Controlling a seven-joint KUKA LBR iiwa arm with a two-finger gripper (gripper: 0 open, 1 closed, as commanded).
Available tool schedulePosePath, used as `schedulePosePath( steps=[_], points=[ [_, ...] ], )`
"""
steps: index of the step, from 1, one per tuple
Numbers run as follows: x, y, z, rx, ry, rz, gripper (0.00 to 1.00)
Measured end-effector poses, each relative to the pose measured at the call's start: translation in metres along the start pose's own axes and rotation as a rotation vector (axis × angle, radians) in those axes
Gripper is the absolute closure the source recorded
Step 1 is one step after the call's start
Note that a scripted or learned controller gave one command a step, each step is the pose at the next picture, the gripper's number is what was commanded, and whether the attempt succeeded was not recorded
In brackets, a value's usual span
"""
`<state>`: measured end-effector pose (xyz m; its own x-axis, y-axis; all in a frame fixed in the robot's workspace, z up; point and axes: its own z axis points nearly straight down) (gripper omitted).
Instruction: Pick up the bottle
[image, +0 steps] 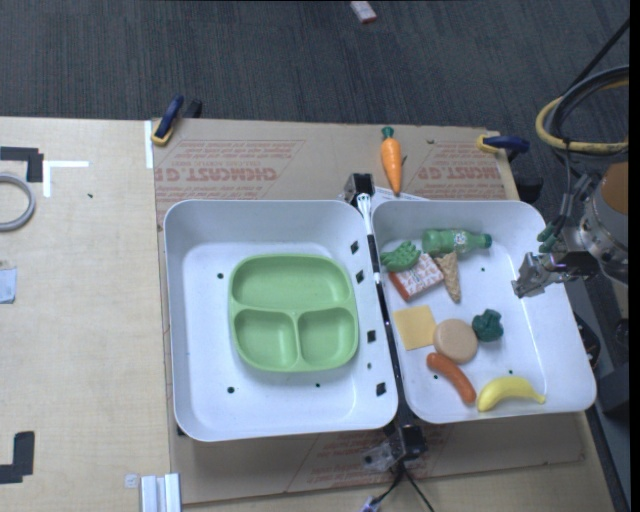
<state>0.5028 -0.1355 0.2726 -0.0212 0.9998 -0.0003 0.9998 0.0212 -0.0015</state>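
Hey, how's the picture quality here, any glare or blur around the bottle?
Camera view: even, soft lighting with faint shadows; the white right bin looks bright but not blown out; the green bottle reads clearly; the gripper is slightly soft.

The grey KUKA arm with its orange band (618, 190) reaches in from the right edge, wrist bent down and leftward. Its metal two-finger gripper (527, 281) hangs low, pointing left, nothing visible between its tips.
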Motion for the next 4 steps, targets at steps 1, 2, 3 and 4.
schedulePosePath(
  steps=[1, 2, 3, 4],
  points=[
    [-0.07, -0.027, 0.016, -0.001, -0.001, -0.022, 1.0],
    [0.054, -0.024, 0.043, 0.0, 0.0, -0.209, 1.0],
    [0.134, -0.022, 0.041, 0.0, 0.0, -0.364, 1.0],
    [0.206, -0.021, 0.081, 0.0, 0.0, -0.292, 1.0]
  ],
)
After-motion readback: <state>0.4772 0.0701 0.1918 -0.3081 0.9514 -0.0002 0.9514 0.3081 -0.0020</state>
